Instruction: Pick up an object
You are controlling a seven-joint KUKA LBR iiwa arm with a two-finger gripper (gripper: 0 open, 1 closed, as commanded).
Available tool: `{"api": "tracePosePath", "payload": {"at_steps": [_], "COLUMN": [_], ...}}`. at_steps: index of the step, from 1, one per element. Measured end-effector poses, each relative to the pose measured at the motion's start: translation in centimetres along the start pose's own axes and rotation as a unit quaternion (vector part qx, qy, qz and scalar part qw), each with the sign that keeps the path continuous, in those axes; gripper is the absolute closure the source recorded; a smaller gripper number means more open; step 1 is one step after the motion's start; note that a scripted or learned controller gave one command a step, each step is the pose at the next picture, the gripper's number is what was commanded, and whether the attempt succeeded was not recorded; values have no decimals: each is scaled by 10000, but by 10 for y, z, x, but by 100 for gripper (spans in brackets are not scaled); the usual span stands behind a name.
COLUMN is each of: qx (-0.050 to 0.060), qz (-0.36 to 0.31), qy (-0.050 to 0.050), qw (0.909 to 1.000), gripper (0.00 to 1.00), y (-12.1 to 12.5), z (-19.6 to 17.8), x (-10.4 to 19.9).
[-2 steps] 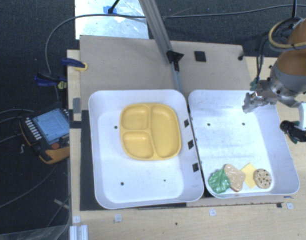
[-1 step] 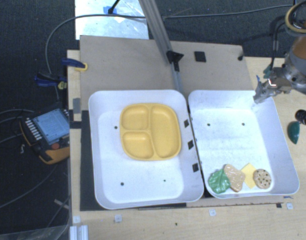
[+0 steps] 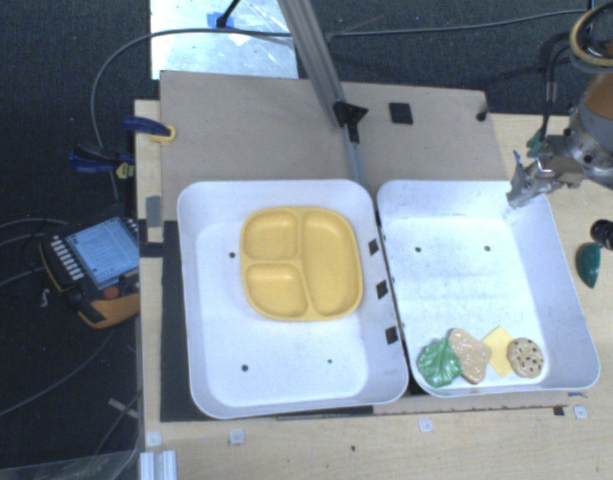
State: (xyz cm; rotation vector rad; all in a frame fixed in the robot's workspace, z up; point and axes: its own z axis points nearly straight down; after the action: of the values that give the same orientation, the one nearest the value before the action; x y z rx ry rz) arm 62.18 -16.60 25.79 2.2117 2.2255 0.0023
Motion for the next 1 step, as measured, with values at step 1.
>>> {"api": "tracePosePath", "payload": {"at_steps": [1], "qx": [10], "qz": [-15], "qy": [11], "qw": [10000], "gripper": [100], "y": [-7], "z": [-6], "x": [52]}}
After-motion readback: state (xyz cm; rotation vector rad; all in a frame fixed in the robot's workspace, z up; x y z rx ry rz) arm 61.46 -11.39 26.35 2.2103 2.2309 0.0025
